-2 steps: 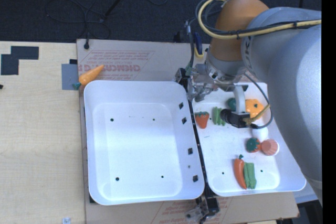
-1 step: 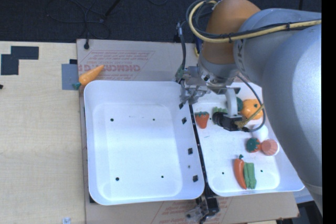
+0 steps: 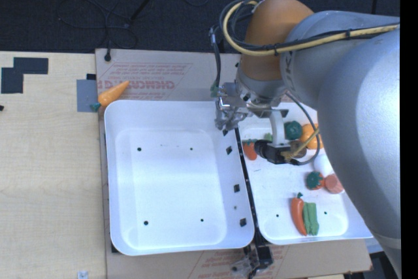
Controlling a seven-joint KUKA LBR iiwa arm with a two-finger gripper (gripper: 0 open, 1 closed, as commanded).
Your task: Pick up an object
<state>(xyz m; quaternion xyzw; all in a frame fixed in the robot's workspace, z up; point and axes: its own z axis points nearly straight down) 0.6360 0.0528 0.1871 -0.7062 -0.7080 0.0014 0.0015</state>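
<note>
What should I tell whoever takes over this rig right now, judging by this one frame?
Gripper: low over the top of the divide between the two bins; whether it holds anything cannot be told.
Right bin: toy carrot with a green pod near the front, a red and green piece at mid-right, a small orange piece by the left wall, green and orange toys under the arm.
Left bin: bare white floor showing.
One orange carrot lies outside, on the cardboard at the left bin's far corner.
Done: no pick confirmed.
Left: grasp and lift one object.
</note>
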